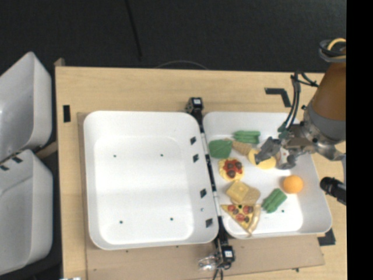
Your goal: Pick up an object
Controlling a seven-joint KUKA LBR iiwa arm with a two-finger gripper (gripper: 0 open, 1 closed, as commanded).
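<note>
A wooden bench (145, 89) carries two white bins; the left bin (143, 177) sits beside the right bin (309, 214), which holds toy food. The grey arm (329, 98) reaches in, its gripper (274, 152) low over a yellow piece (266, 163), apparently touching it; its grip cannot be judged. An orange (292, 184) lies nearby.

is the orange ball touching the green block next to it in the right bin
Apart. The camera view shows a strip of white bin floor between the orange ball and the green block lying lower left of it.
</note>
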